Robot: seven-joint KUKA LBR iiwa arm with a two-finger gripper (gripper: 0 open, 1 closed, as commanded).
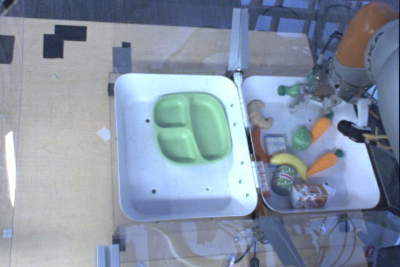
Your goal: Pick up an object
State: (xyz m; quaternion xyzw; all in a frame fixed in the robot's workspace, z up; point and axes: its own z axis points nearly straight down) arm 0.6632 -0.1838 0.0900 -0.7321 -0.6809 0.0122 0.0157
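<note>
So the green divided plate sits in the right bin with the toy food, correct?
Not quite. The camera view shows the green divided plate in the left bin; the toy food, such as the banana and carrots, is in the right bin.

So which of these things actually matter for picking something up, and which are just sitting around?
Part of the job:
- tool
- right bin, with banana, two carrots, green vegetable, small can, juice carton

Just lying about:
- left bin
- green divided plate
- black tape marks on the bench
</note>
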